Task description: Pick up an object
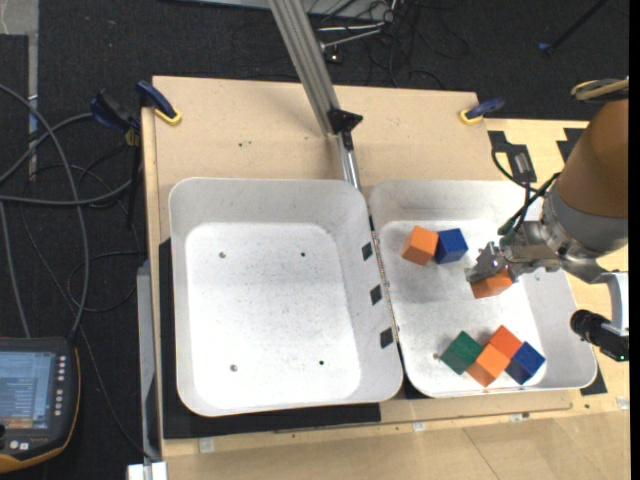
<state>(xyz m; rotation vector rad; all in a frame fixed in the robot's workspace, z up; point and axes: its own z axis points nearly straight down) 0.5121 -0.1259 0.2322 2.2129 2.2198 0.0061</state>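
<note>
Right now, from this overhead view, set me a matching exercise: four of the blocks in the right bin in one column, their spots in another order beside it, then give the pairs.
Things
1. green block
2. blue block in the upper pair
3. orange block at the gripper
4. blue block in the lower cluster

Places
A. touching the right side of an orange block, near the bin's top
B. right end of the cluster near the bin's bottom edge
C. between the two groups, under the fingertips
D. left end of the lower cluster

Pairs: 1-D, 2-A, 3-C, 4-B

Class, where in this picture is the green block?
The green block lies in the right bin, near its front edge, touching an orange block on its right.
</note>
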